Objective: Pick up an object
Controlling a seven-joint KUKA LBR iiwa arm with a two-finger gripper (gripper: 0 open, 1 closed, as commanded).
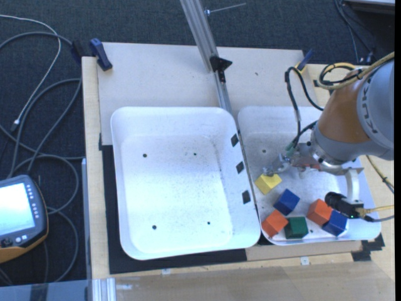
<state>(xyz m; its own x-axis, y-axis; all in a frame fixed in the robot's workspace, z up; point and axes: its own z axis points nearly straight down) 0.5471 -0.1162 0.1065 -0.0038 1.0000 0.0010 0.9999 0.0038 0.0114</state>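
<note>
The gripper (274, 170) hangs just above the yellow block (269, 182) in the right bin (250, 127) (approach stage, I'd say). I cannot tell how its fingers stand. Next it needs a straight drop onto the block.

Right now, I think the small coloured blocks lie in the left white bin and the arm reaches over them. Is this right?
One thing is wrong: the small coloured blocks, such as the yellow block, lie in the right white bin, not the left. The grey arm with the orange band does reach over them, as the camera view shows.
</note>
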